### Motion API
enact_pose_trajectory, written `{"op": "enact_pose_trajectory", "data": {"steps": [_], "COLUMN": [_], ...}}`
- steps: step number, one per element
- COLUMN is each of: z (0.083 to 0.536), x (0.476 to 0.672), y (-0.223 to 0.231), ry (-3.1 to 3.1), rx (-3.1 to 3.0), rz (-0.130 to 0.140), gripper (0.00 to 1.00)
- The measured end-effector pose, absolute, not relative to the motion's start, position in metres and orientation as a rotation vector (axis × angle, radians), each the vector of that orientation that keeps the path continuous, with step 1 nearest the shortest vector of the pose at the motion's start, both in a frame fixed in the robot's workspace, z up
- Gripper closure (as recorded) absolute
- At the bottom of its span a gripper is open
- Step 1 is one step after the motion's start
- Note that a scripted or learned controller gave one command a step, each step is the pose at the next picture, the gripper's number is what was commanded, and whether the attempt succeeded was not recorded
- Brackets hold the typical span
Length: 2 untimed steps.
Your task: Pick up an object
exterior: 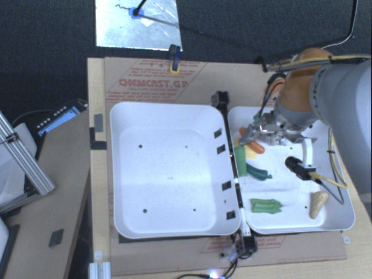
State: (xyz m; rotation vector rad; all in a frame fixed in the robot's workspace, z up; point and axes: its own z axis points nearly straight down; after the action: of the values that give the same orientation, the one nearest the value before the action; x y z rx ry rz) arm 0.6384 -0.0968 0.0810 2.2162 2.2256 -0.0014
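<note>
Claw [253, 136] low over right bin [337, 217], above orange and yellow pieces [254, 150]; I cannot tell its state or any hold.

A single fixed camera looked down at a slant from above the cardboard-covered surface [151, 80], far enough back to take in both shallow white plastic bins: the left bin [168, 173] near the middle of the view, the right bin [334, 217] toward the right edge, where the grey arm with its orange band [325, 92] reached in.
</note>
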Motion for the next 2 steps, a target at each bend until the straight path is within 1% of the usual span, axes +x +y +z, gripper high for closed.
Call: {"op": "enact_pose_trajectory", "data": {"steps": [1, 2], "z": [0.0843, 0.0841], "x": [0.6640, 0.6637], "y": [-0.0971, -0.0970], "ry": [2.228, 2.226], "rx": [2.223, 2.222], "rz": [-0.009, -0.006], "gripper": [0.00, 0.00]}}
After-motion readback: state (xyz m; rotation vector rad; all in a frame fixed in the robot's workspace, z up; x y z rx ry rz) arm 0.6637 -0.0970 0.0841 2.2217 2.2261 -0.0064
